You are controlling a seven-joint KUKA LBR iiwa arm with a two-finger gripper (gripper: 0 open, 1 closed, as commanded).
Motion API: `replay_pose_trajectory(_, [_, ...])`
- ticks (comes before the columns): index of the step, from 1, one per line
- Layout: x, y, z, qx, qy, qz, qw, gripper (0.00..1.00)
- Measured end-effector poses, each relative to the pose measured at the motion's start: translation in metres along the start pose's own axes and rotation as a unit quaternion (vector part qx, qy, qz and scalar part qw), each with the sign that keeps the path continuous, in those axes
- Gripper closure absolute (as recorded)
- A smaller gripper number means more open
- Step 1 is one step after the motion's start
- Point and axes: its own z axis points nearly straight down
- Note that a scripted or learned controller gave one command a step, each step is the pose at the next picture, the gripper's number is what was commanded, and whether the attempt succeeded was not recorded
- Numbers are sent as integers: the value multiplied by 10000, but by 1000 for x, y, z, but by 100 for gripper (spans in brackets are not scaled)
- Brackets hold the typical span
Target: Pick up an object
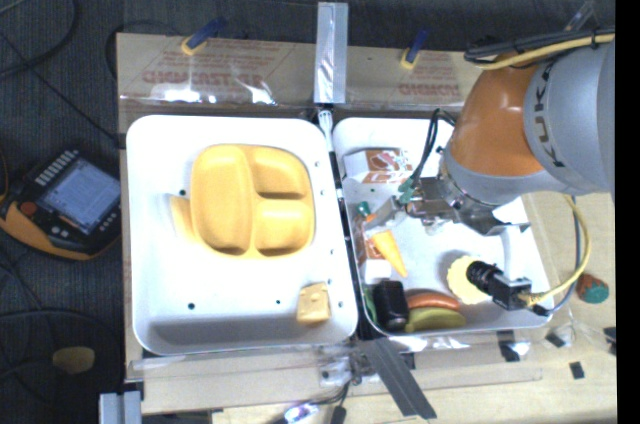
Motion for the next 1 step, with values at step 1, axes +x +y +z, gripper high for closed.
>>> replay_pose_trajectory(1, [0,0,0,0,3,-1,10000,0])
